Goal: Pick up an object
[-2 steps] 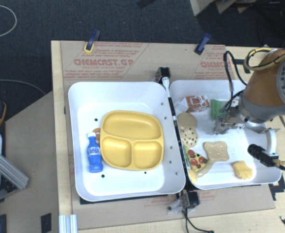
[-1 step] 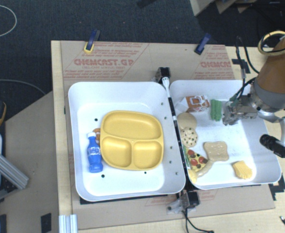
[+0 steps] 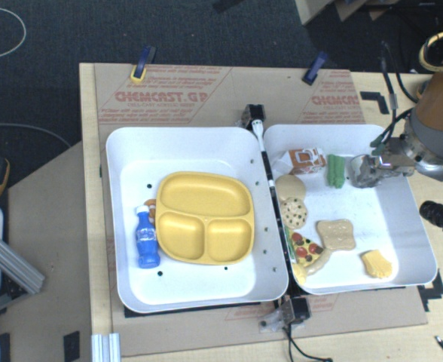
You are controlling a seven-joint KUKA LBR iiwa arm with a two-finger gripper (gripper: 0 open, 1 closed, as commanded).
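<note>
My tool (image 3: 366,170) hangs low in the right bin (image 3: 402,225), at three o'clock of the green block (image 3: 336,170), just beside it. I cannot tell how it is set. Risk: I judge it could nudge the block toward the carton (image 3: 307,159) instead of straddling it.

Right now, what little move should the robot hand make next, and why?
Probably drop a little and close on the green block. The gripper sits right beside it in the right bin, with nothing seen between its fingers, and that block is the nearest thing.

Fixed overhead slant on both bins (image 3: 123,202)
</note>
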